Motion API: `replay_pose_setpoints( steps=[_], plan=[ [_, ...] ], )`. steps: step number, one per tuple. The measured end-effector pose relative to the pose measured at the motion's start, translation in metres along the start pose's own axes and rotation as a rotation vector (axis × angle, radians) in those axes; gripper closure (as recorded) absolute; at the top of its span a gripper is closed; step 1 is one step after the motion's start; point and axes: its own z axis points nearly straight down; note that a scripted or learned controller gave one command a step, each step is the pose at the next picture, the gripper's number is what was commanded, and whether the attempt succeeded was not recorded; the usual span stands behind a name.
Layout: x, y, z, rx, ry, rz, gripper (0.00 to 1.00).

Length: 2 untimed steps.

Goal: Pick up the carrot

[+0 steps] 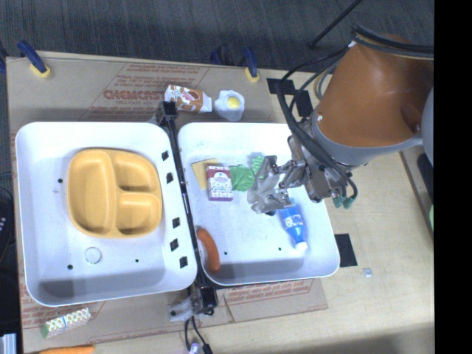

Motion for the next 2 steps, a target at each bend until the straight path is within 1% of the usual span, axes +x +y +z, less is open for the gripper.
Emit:
replay_pose_setpoints(
  steps=[1,2],
  plan=[
    [-0.001,-0.033,0.23,-0.002,0.004,0.058,1.0],
    [-0.009,-0.105,0.023,0.0,0.0,-0.183,1.0]
  ],
)
